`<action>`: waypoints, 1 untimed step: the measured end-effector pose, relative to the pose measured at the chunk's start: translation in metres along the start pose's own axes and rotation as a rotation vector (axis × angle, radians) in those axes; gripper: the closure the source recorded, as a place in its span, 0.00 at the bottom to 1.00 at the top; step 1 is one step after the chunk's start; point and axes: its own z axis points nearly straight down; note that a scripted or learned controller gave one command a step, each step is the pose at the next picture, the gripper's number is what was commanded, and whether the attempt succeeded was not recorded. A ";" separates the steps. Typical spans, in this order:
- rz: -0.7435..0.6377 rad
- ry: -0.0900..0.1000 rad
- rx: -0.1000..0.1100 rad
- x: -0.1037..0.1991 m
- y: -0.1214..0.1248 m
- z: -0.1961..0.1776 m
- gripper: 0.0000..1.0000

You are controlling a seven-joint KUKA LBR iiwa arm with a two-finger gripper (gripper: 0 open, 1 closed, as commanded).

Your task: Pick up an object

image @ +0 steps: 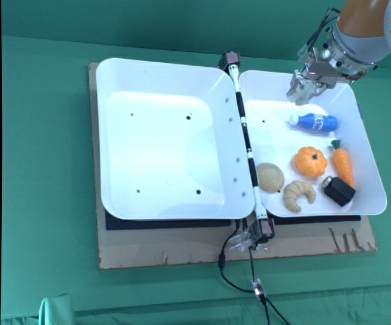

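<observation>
bins (168, 70): 2 | bottle (315, 121): 1 | pumpkin (310, 161): 1 | carrot (343, 164): 1 | croissant (298, 194): 1

We see a green-covered bench (46, 181) bearing a brown cardboard sheet (181, 256), with a dark pad (175, 223) on it under two white bins (161, 147), side by side. A black cable (239, 286) trails off the front edge.

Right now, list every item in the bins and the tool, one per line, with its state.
Tool: above the right bin's far end, holding nothing visible.
Blue bottle: lying on its side, just below the tool.
Pumpkin: sitting upright.
Carrot: lying flat, leafy end toward the bottle.
Black box: resting near the right bin's near rim.
Croissant: lying flat.
Round bun: lying flat by the divider.
</observation>
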 end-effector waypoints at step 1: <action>0.000 -0.001 -0.003 -0.001 0.005 -0.066 1.00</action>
